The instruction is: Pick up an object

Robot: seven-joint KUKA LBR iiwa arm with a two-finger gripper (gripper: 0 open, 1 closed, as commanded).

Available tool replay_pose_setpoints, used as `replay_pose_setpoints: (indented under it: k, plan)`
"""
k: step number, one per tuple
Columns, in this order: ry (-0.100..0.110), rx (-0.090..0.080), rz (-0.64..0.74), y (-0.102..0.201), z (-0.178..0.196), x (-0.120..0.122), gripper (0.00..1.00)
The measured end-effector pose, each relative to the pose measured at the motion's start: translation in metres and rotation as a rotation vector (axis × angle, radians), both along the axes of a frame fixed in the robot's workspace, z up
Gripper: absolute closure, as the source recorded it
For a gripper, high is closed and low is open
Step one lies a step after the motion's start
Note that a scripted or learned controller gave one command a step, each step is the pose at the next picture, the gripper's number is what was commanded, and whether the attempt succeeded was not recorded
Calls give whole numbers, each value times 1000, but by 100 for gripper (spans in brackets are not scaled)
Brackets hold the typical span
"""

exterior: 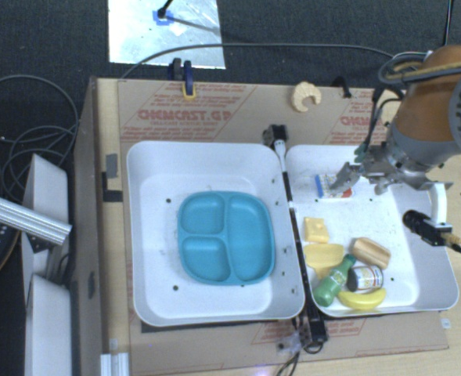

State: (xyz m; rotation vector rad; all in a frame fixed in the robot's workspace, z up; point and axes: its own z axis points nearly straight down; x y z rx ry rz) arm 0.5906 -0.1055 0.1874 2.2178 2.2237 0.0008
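Toys Huddled in the Bin Corner, My Gripper Poised Above Open Floor

Toys are what I am after, any one of them, and they crowd the corner of the right bin (430,284) below and slightly left of my gripper (343,180): a cheese wedge (315,229) closest to me, then a yellow slice (324,254), a bread roll (369,251), a green bottle (334,280), a small can (365,276) and a banana (361,298) farthest off against the rim. They touch or overlap one another, so I judge a clean pinch hard in the middle of the pile; the cheese wedge stands freest.

Whether my fingers are spread or closed I cannot tell; nothing shows between them. I hover over bare floor beside a small blue piece (319,185).

The divider (291,210) runs close on my left, so sideways room is tight there. To my right the floor lies open. Beyond the divider, the left bin (156,233) carries a blue sectioned plate (226,237).
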Motion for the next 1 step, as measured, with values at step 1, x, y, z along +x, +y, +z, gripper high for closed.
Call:
replay_pose_setpoints:
  k: [1]
  plan:
    - [2, 0, -2, -29, -97, -31, 0]
